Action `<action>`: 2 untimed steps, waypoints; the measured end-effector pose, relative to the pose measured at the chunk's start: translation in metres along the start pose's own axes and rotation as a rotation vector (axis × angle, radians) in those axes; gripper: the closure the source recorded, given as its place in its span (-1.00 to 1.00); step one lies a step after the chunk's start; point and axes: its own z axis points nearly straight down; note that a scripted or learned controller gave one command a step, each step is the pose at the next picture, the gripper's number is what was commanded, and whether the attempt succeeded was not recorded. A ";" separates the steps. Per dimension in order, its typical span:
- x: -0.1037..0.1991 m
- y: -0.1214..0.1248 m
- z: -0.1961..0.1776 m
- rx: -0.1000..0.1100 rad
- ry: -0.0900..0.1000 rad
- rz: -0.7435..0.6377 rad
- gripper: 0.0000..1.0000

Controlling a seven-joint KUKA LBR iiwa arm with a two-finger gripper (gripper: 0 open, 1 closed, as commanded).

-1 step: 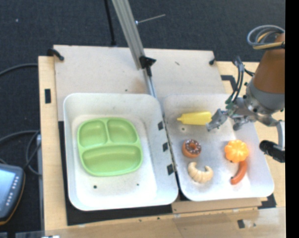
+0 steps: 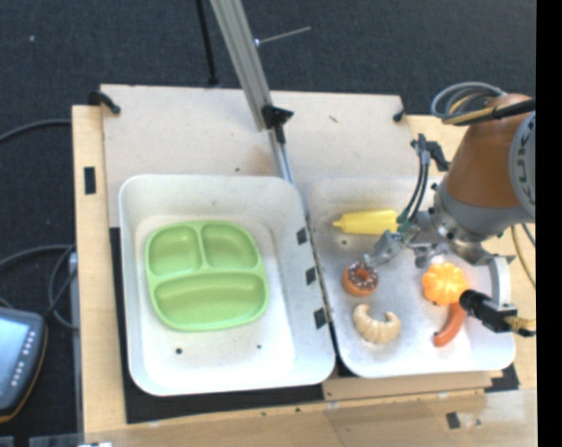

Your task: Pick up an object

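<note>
Overhead view of 2 white bins on a bench. The left bin (image 2: 136, 250) carries a green divided tray (image 2: 206, 275) with 3 compartments, lying flat near the bin's middle. The right bin (image 2: 402, 366) holds 5 candidate objects: a yellow corn cob (image 2: 364, 222) near the far wall, a brown doughnut (image 2: 361, 278) at the centre, a beige croissant (image 2: 377, 325) toward the near rim, an orange pumpkin-like piece (image 2: 444, 283), and a red chilli (image 2: 448, 327) at the right.

The gripper (image 2: 390, 247) hangs low in the right bin, between corn cob and doughnut and close to both, probably lined up for 1 of these 2. Nothing is seen between its prongs, and whether they are spread or closed cannot be told.

The objects lie loosely scattered, apart from one another, which leaves gaps for descent. The corn cob lies near the far wall; the doughnut has open floor on all sides, so it appears the easier target. A slanted metal strut (image 2: 248, 59) crosses above the bins' shared edge.
</note>
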 end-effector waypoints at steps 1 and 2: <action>0.073 -0.009 -0.021 -0.006 0.003 -0.005 -1.00; 0.128 -0.026 -0.020 -0.003 0.002 -0.004 -1.00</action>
